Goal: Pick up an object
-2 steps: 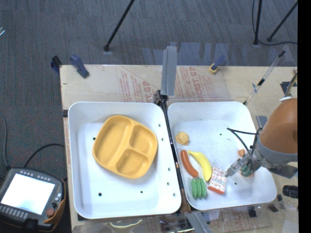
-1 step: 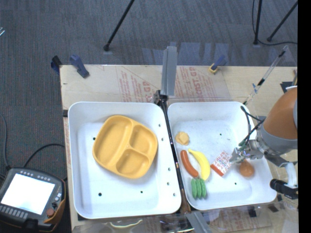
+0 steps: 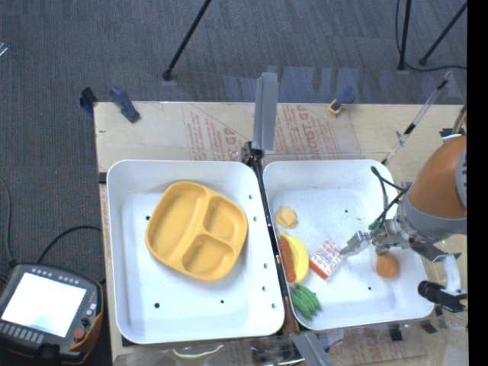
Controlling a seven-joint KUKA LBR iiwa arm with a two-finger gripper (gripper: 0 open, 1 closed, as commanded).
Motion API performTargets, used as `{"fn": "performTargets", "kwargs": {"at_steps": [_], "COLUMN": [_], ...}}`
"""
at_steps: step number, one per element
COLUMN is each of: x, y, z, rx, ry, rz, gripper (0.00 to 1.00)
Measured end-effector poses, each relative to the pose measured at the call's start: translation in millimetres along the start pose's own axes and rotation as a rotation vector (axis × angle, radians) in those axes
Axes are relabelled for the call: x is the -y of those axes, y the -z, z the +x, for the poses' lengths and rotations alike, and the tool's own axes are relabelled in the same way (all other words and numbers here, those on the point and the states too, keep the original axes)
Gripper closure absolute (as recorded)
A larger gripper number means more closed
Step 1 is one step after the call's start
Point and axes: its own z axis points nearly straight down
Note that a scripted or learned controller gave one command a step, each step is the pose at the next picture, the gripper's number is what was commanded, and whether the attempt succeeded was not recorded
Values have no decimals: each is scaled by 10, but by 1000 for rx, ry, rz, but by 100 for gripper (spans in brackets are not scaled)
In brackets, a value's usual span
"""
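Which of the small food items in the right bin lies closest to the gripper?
The red-and-white packet: the gripper is right beside it. The orange ball is a little farther, the banana farther still.

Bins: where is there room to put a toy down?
The left bin has bare floor around the yellow plate, mostly below it. The right bin is bare along its top; its lower half is crowded with the banana, carton, orange and end effector.

A small orange ball (image 3: 387, 266) lies in the right bin (image 3: 343, 178), near its right wall. Leftward lie a red-and-white packet (image 3: 325, 258), a banana (image 3: 296, 255) and green pods (image 3: 306, 300).
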Motion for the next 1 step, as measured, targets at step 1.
{"fn": "performTargets", "kwargs": {"at_steps": [1], "x": [386], "y": [-44], "z": [-75], "rx": [6], "ry": [452], "rz": [5], "gripper": [0]}}
